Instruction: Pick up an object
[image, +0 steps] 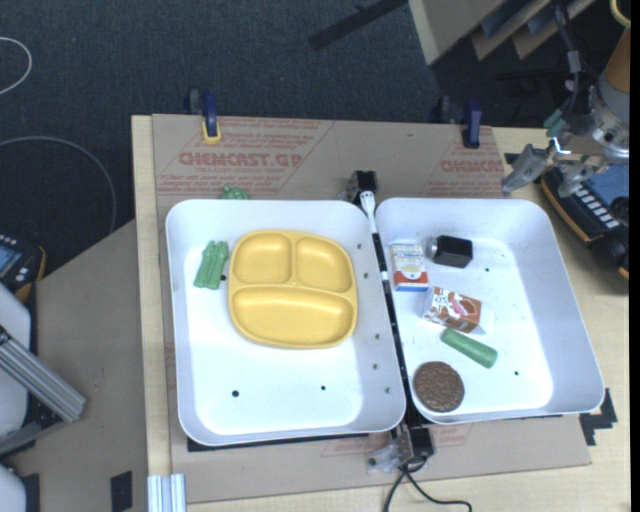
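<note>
**Op:** I'm watching the arm (600, 110) sitting at two o'clock, off past the right bin's (560, 290) far corner. I'm seeing the gripper (545, 160) up there, over the bench rather than over the bin, and I'm not able to tell its state from this angle.

**Desk:** What are you going for?

**Op:** Nothing is being held yet. The right bin is carrying the candidates: a carton (408, 266) at eleven o'clock of that bin, a black block (453, 250) just beside it toward twelve, a packet (454, 309) near the middle, a green stick (470, 348) just below it, and a brown disc (439, 386) at seven o'clock by the rim.

**Desk:** Best pick?

**Op:** I'm leaning toward the black block, since it's nearest the arm. The disc is looking flat and hard to pinch, and the packet and stick are lying close together, so I'm judging those riskier.

**Desk:** And the surroundings?

**Op:** The left bin (190, 340) is holding a yellow tray (292, 290) with a green piece (211, 265) at its nine o'clock. Both bins are resting on a brown board (300, 155), clamped (209, 115) at twelve o'clock, with dark carpet (120, 60) beyond.
</note>
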